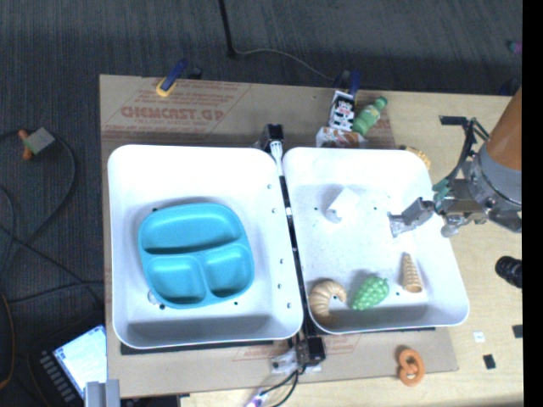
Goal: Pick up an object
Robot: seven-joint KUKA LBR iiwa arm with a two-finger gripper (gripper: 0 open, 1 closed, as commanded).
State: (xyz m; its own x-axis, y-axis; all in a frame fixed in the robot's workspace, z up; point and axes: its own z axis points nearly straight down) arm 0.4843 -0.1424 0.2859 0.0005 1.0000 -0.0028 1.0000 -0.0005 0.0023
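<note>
The right white bin's (297, 227) middle floor lies open, with a green bumpy toy (371, 292), tan spiral shell (327, 296) and ridged cone (411, 273) crowding its near wall.

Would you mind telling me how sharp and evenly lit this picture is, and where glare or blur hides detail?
Camera view: soft overall, fine detail smeared; the right bin floor is washed out, so the pale block barely stands out; the blue tray carries mild sheen; the gripper is blurred; shadows are faint; the carpet lies dim.
</note>
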